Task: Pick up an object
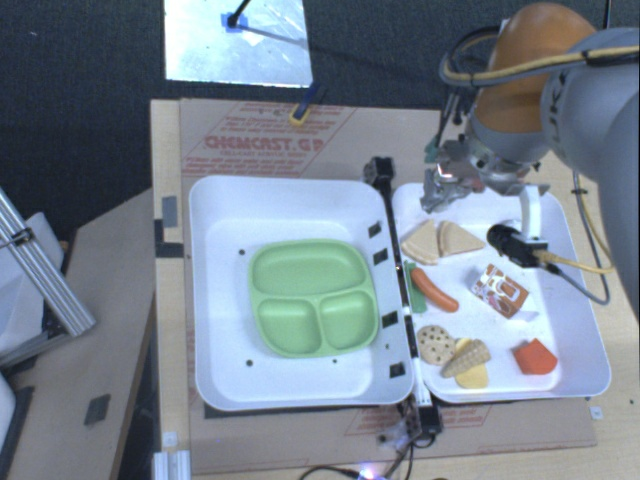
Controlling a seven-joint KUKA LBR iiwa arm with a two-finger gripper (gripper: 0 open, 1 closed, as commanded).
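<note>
My gripper (438, 198) hangs over the far left part of the right bin (585, 298), just above and behind two tan bread wedges (440, 239). Nothing shows between its tips. Nearer the front lie an orange-red sausage (434, 289), a red and white packet (499, 291), a brown cookie (434, 342), a tan ridged cone piece on a yellow slice (468, 360) and an orange-red block (536, 357).
The left bin (215, 268) holds a green divided plate (312, 297). A black clip strip (392, 268) runs along the wall between the bins. The grey arm with its orange band (530, 58) reaches in from the upper right. A shiny sheet (240, 28) lies behind the bench.
</note>
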